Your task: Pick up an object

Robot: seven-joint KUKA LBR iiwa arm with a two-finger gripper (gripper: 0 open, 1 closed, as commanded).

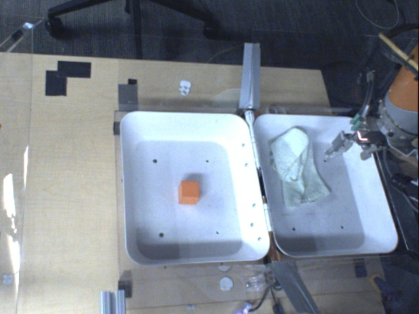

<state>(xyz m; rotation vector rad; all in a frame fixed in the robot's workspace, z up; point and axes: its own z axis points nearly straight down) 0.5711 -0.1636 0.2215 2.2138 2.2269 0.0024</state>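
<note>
An orange cube (189, 192) sits near the middle of the left bin (141, 175). A crumpled pale cloth (298, 167) lies in the left half of the right bin (373, 227). My gripper (348, 150) hangs over the upper right part of the right bin, just right of the cloth and apart from it. It is open, with nothing between its fingers (333, 149). The arm with its orange band (402, 84) comes in from the right edge.
A metal bar (251, 77) stands upright behind the seam between the two bins. Cables and dark gear crowd the right edge beside the arm. Black tape marks (65, 76) lie on the wooden bench at the far left.
</note>
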